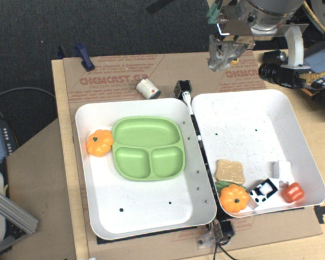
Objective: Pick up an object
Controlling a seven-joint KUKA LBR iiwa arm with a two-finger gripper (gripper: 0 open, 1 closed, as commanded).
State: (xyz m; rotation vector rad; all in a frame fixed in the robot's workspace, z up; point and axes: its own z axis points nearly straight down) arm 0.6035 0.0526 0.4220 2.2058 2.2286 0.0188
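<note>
Orange pumpkin point(234, 198) sits low in right bin point(296, 121); tool point(224, 57) hovers beyond it, grip state unclear.

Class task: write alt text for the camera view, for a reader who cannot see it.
The gripper hangs above the bench beyond two white bins. The left bin holds a green divided plate and an orange pumpkin; the right bin holds small toys clustered at its near edge.
</note>
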